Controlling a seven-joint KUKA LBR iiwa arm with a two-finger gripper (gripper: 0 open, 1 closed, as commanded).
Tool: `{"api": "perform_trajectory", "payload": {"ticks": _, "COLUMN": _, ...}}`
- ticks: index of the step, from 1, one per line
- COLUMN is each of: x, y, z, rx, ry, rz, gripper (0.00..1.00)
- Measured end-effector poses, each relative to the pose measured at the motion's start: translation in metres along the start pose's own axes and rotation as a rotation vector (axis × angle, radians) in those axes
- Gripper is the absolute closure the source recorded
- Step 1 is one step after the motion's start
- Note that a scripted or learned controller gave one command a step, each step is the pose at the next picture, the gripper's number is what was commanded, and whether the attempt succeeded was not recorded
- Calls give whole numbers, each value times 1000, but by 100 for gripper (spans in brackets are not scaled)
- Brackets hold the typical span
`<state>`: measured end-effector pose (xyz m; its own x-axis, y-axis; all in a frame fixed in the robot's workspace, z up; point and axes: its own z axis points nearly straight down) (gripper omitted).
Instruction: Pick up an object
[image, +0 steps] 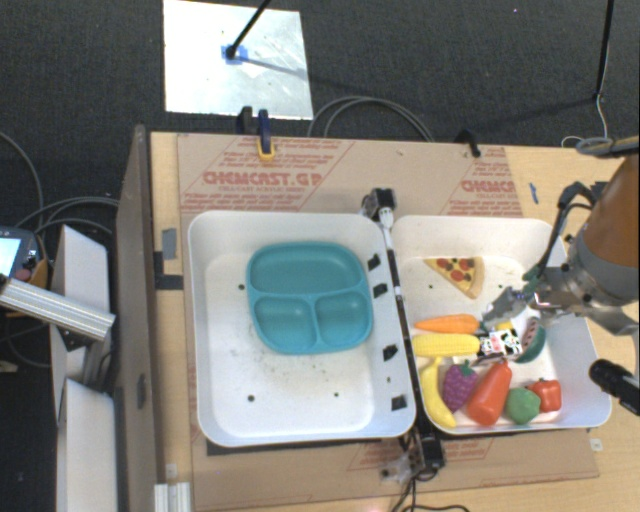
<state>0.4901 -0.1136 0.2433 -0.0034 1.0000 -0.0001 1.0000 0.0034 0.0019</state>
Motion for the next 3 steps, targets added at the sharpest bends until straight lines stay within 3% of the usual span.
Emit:
{"api": "perform_trajectory", "payload": {"ticks": 1, "x": -21, "y": 100, "z": 125, "rx": 1, "ry": -2, "rz": -3, "gripper": 0}}
{"api": "perform_trajectory", "payload": {"ticks": 2, "x": -53, "y": 61, "z": 158, "rx": -4, "ry": -2, "rz": 4, "gripper": 0}}
{"api": "perform_trajectory", "payload": {"ticks": 3, "x": -53, "y": 64, "z": 145, "rx": -9, "ry": -6, "rz": 2, "gripper": 100}}
